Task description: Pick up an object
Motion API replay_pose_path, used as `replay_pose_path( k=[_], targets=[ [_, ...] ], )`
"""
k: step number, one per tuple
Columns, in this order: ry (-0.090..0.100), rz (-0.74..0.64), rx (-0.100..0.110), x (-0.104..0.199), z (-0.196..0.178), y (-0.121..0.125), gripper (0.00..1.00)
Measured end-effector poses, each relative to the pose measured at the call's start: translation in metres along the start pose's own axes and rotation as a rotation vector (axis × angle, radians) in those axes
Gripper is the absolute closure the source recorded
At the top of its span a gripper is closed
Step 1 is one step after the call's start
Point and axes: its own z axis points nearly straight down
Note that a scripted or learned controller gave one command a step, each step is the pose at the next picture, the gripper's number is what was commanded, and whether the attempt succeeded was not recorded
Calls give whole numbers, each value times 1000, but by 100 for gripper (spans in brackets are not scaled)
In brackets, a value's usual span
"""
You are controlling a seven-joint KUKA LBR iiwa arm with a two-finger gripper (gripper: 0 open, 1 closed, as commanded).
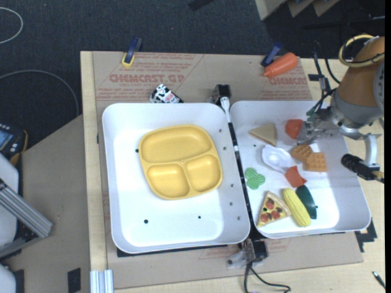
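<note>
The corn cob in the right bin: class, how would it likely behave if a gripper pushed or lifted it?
The corn cob looks rounded and long, so it may roll sideways. It touches the green vegetable, so a push would probably shift both. It looks like a light toy.

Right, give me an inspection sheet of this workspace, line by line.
Surface: brown bench board with red print, bearing the left bin and the right bin side by side.
Job's things: in the right bin, a pizza slice, corn cob, waffle, white spoon, green piece, tan wedge and red pieces.
Clutter: yellow divided plate in the left bin; orange carrot toy and a black-and-white toy on the board.
Grippers: gripper low over the right bin's far side; finger state unclear.
Cables: wires by the arm and at the front edge.
Surroundings: dark floor.
</note>
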Motion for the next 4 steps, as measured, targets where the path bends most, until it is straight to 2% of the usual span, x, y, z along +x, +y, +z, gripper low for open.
replay_pose_path(
  k=[1, 2, 3, 4],
  targets=[
    [3, 0, 13, 3, -61, -4, 100],
    [2, 0, 11, 3, -115, -1, 100],
    [8, -4, 21, 55, -124, -14, 100],
    [9, -5, 23, 109, -114, -13, 100]
  ],
)
